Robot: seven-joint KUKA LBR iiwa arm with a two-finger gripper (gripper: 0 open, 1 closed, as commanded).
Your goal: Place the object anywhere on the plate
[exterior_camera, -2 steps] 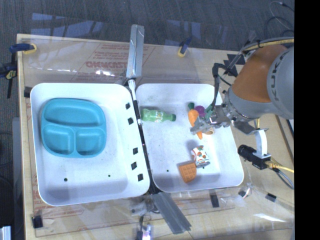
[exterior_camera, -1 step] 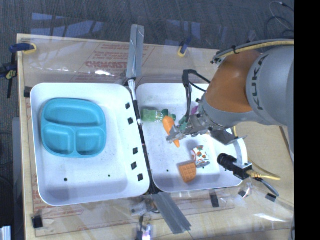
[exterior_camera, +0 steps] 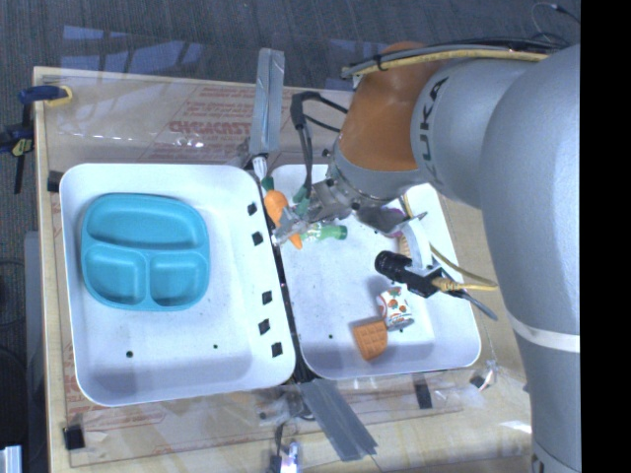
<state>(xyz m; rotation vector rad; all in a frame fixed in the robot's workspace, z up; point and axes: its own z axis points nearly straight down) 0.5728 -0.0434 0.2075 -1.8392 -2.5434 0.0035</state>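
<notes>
Camera view: gripper (exterior_camera: pixel 296 227) low over right white bin (exterior_camera: pixel 340 358), near its left wall; finger state cannot be told amid small orange and green items (exterior_camera: pixel 278 205). Blue three-compartment plastic plate (exterior_camera: pixel 144 250) lies in left white bin (exterior_camera: pixel 187 363).

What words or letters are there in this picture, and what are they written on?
"UKA", the visible part of a brand name, in dark letters on the grey arm, beside its orange band.
Large reddish print under the clear sheet behind the bins: too blurred to read.
Pattern on the small white packet in the right bin: too small to tell.
</notes>
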